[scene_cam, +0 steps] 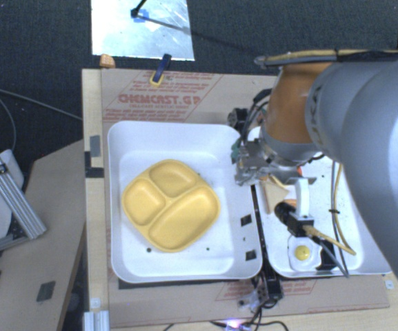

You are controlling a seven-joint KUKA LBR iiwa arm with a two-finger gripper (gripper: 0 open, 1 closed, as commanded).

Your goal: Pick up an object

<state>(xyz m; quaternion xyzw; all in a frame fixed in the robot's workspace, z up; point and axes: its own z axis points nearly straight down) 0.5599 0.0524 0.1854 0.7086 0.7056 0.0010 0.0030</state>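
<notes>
A brown board carries two white bins. The gripper (254,178) sits at their shared rim; its state I cannot tell. Beside it, in the left bin (185,133), lies the yellow divided plate (171,204): probably light, stiff, slick; best pinched at its rim.

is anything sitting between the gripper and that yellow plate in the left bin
Nothing visible does. The yellow plate lies alone in the left bin. The gripper hangs by the divide between the bins, just right of the plate, with bare white floor between them.
</notes>
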